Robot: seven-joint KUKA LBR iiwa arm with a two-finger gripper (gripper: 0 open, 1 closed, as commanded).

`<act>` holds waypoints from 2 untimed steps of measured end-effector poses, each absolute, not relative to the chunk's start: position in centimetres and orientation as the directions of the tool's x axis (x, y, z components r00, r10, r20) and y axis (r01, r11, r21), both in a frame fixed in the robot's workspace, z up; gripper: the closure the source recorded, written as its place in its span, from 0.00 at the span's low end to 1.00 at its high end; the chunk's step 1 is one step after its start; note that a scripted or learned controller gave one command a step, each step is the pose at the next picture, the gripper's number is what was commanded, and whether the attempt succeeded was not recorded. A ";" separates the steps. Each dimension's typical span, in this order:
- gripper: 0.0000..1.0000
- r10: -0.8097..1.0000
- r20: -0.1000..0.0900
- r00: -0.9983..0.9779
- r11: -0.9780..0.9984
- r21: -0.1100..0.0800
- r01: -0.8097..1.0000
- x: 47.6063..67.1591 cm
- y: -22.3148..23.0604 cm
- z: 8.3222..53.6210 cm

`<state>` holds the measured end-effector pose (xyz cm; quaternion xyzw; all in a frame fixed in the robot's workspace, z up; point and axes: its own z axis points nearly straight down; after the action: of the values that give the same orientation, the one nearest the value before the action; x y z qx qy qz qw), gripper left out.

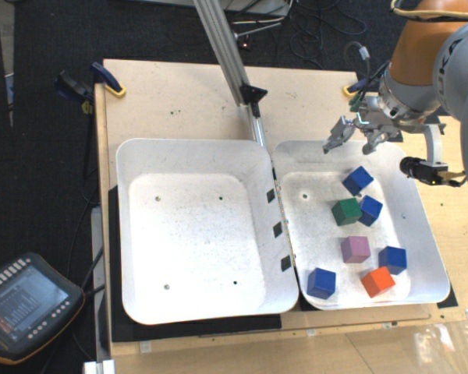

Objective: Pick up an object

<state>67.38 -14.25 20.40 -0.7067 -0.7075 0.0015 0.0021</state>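
Observation:
The right bin (296, 162) holds several small blocks: a blue one (358, 180) at the back, a green one (346, 211) touching another blue one (370, 209), a purple one (356, 248), a blue one (392, 259), an orange one (377, 281) and a blue one (321, 282) at the front. My gripper (357, 135) hangs above the bin's far edge, up and behind the rear blue block. Its fingers are spread with nothing between them.
The left bin (191, 232) lies beside the right one. A slanted metal pole (226, 41) comes down to the bench behind the bins. Clamps sit at the bench's back corners (109, 80). A handheld pendant (23, 306) lies at bottom left.

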 end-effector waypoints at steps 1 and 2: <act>0.00 1.000 -0.001 -0.003 0.003 -0.001 1.000 67.5 -14.2 20.7; 0.00 1.000 0.000 0.001 -0.001 -0.005 1.000 66.7 -14.8 15.0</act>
<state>66.65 -14.84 15.01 -0.7076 -0.7066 0.0019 0.0019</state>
